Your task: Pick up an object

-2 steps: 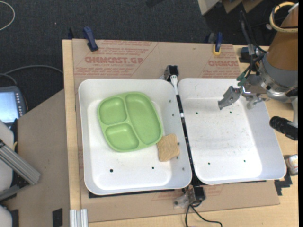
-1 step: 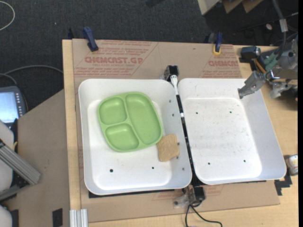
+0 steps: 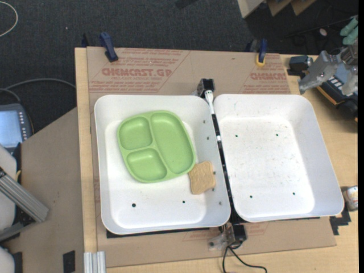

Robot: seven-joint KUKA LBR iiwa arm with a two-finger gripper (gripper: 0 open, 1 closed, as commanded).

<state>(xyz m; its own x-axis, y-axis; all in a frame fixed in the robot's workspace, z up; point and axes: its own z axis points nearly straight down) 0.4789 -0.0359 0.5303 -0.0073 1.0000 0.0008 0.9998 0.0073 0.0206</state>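
Note:
A green divided plate (image 3: 155, 147) lies in the left white bin (image 3: 114, 206), with three compartments and nothing in them. A tan, square piece like a cracker or slice of toast (image 3: 202, 177) rests against the plate's lower right rim, close to the wall between the bins. My gripper (image 3: 316, 73) sits at the far right, outside and above the back right corner of the right bin (image 3: 273, 152). It is well away from both objects, with nothing visibly in it.
Both bins rest on a brown cardboard sheet (image 3: 142, 70) held by blue clamps (image 3: 108, 46) at the back. A black bracket (image 3: 206, 86) and thin rod run between the bins. Cables and clutter sit at the right edge.

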